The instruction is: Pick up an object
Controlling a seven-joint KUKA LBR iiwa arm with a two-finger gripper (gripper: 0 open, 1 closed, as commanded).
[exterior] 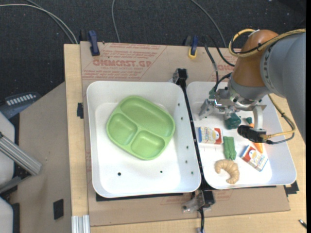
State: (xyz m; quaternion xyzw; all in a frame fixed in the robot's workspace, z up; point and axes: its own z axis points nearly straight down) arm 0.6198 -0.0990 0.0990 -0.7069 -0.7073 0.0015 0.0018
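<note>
The arm [284, 62] reaches in from the view's right and hangs its gripper [214, 106] over the far part of the right-hand bin [287, 174], which makes sense, since that bin holds all the small loose things worth picking. Whether the gripper is apart or together cannot be told from this slant, and nothing shows clamped in it, so I judge that no pick is made yet.

The likely candidates lie nearer the camera than the gripper. A small carton [210, 135] rests flat just beside the bin's inner wall, and a green packet [229, 147] lies close to it. A croissant [228, 171] sits near the front rim. A small box [254, 158] lies tilted to the croissant's right. They are close together but mostly apart, which leaves room to come down on one alone. The carton is nearest the gripper and so seems the easiest target, though the wall beside it may crowd the approach. A teal piece [233, 119] shows under the wrist, and I cannot tell whether it is a loose thing or part of the robot.

The left-hand bin [97, 178] carries only a wide green plate [141, 127] lying flat at its middle, which is a poor fit for a narrow grasp. Both bins sit side by side on the table [126, 62], touching along their inner edges
</note>
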